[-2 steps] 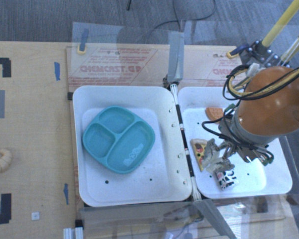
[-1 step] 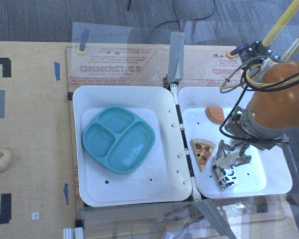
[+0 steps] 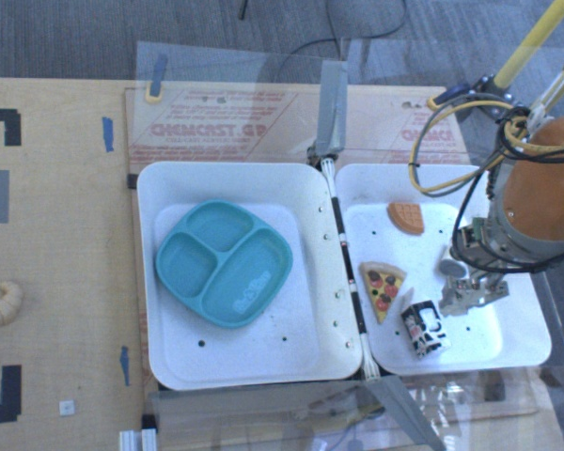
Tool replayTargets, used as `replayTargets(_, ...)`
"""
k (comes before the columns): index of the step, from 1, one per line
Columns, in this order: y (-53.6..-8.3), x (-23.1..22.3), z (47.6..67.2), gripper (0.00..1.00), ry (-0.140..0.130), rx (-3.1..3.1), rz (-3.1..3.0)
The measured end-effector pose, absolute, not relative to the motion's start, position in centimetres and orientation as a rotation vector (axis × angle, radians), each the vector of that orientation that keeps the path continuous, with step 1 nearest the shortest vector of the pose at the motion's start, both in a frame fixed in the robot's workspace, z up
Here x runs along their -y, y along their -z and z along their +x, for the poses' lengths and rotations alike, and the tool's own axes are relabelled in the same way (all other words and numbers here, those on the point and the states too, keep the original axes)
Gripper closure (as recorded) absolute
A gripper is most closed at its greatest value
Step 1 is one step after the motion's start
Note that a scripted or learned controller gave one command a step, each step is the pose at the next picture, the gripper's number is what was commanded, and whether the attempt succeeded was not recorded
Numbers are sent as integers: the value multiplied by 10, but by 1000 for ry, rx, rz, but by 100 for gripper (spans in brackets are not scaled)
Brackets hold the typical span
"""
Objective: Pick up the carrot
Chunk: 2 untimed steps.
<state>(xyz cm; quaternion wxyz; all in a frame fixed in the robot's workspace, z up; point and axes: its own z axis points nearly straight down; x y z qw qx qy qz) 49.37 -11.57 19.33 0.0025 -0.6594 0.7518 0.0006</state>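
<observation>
Nearest the camera, in the right bin (image 3: 522, 346), a small black-and-white carton (image 3: 423, 328) lies at about six o'clock in that bin. Just past it, towards ten o'clock, is a toy pizza slice (image 3: 383, 287) with its tip pointing back at the near edge.

The hand (image 3: 465, 287) hangs over the right side of the same bin, level with the pizza slice and at three o'clock from it. It has nothing visible in it, and from this slant I cannot tell whether it is set wide or narrow.

The carrot (image 3: 406, 218), which I take to be the one orange piece, lies on the bin floor farther back. It is apart from the pizza slice and not touching the hand. From the hand it sits between ten and eleven o'clock, which is the bearing the coming move turns on. The piece looks short and stubby, so its long axis is hard to read, perhaps running from ten to four o'clock.

In the left bin (image 3: 169, 346) a teal divided plate (image 3: 225, 263) rests near the centre, and a pale curved pastry (image 3: 0, 304) lies on the tabletop (image 3: 56, 205) at far nine o'clock
</observation>
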Motion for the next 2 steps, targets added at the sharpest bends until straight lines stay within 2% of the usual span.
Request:
replayTargets(1,-201,194,480,100,-2,-2179,-2257)
replayTargets(2,-207,162,479,100,-4,-1968,-2445)
